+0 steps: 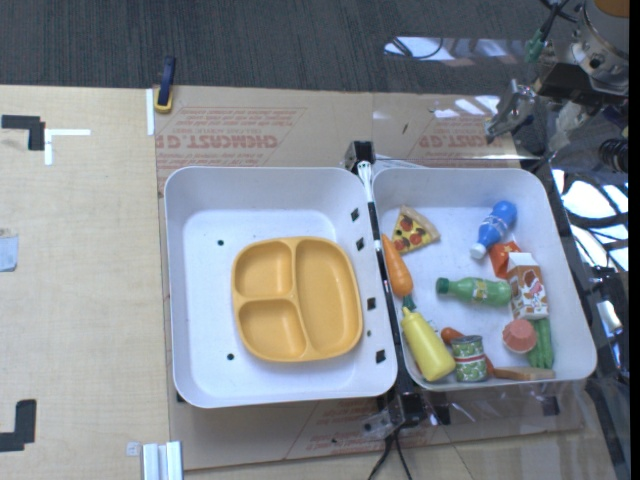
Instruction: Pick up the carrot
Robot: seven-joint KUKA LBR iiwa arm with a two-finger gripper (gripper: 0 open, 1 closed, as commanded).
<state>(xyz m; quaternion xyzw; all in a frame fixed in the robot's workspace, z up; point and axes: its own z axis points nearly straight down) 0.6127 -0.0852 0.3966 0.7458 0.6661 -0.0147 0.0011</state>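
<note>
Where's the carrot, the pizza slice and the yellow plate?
carrot [397, 268]: camera view, middle of its orange body, by the right bin's left wall.
pizza slice [412, 231]: camera view, its topped centre.
yellow plate [297, 298]: camera view, the ridge between its compartments.

I see the left bin [190, 298] holding a yellow divided plate [297, 298], set a little right of its middle. In the right bin [555, 228] I count a pizza slice [413, 230] near the top left, a blue and white bottle [494, 226], a green bottle [474, 289] lying on its side, a juice carton [527, 288], a yellow mustard bottle [426, 345] beside a small can [469, 358], and a pink cup [519, 335]. Both bins sit on brown cardboard [230, 128].
</note>
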